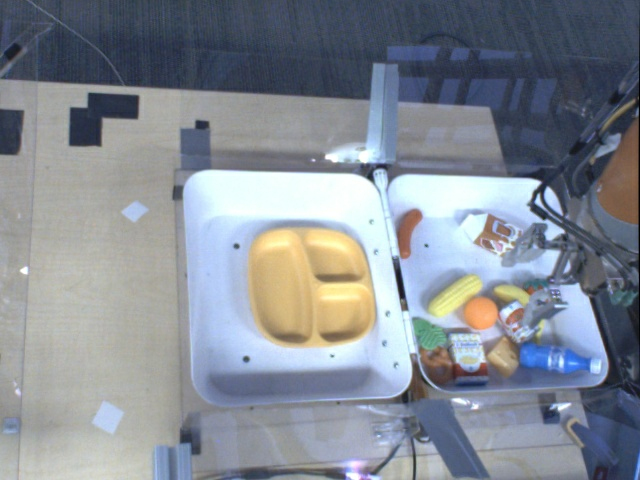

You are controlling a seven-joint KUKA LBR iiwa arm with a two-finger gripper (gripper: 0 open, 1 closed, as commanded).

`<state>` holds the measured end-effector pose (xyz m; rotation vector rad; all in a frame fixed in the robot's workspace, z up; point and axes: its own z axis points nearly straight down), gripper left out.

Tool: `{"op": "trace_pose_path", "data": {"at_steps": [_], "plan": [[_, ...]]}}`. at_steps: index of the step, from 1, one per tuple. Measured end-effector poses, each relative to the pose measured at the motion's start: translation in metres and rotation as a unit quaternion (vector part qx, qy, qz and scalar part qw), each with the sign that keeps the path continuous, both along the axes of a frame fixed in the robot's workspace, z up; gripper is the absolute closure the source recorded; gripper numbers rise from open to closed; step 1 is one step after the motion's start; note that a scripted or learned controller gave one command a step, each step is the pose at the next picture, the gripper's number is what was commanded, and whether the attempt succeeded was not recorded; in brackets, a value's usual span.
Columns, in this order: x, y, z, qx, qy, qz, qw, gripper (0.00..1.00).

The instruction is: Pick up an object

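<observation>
My gripper (pixel 534 276) hangs over the right side of the right bin (pixel 440 193), its two fingers spread wide and open. One fingertip (pixel 523 246) is beside a white and orange packet (pixel 490 233). The other fingertip (pixel 544 305) sits close to a small red and white can (pixel 513 320) and a yellow banana-like piece (pixel 511 293); I cannot tell whether it touches them. Between the fingers I see bare bin floor. Also in this bin lie a corn cob (pixel 455 293), an orange (pixel 481 312), a red sausage (pixel 410 231) and a blue bottle (pixel 560 360).
A green item (pixel 428 333), a red box (pixel 466 356) and a brown block (pixel 503 358) crowd the right bin's near edge. The left bin (pixel 215 268) holds a yellow compartment plate (pixel 308 285). A metal post (pixel 383 118) stands behind the divider between the bins.
</observation>
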<state>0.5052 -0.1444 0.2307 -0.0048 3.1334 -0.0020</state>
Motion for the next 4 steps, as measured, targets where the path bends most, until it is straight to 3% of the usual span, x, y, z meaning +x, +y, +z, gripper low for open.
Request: {"op": "trace_pose_path", "data": {"at_steps": [1,2,3,4], "plan": [[0.021,-0.039,-0.141,0.0003,-0.004,-0.121,0.9927,0.00],[0.025,-0.038,-0.127,-0.0011,-0.012,-0.117,0.9931,1.00],[0.025,-0.038,-0.127,-0.0008,-0.011,-0.116,0.9931,0.00],[0.079,-0.006,-0.142,0.0019,-0.003,-0.180,0.9837,0.00]]}}
